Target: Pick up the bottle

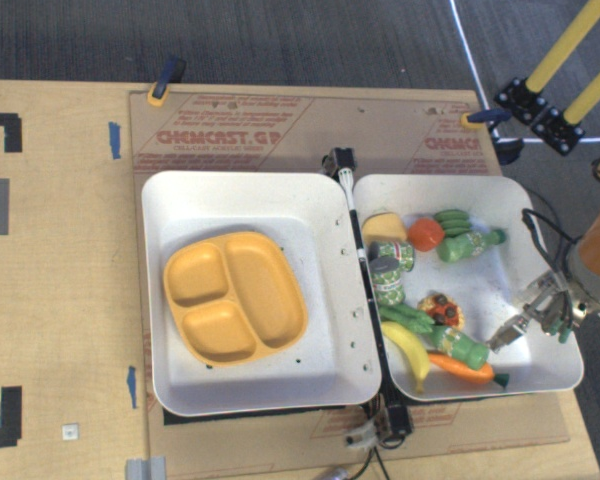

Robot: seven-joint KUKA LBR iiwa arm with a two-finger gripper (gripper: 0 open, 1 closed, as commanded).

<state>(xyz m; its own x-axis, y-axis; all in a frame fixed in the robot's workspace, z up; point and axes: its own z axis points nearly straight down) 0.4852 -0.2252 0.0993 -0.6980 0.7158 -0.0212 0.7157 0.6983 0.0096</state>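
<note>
Resting in left bin: a yellow divided plate.
Right bin: crowded with toy food.
Bottles: one green bottle at the far side, another near, beside a banana and carrot.
Fingers: spread apart, grasping nothing, just right of the near bottle.

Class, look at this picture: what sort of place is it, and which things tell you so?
Probably a robot test bench: a gripper reaches over two white bins of toy food and a bottle, on a clamped, tape-marked board.
</note>
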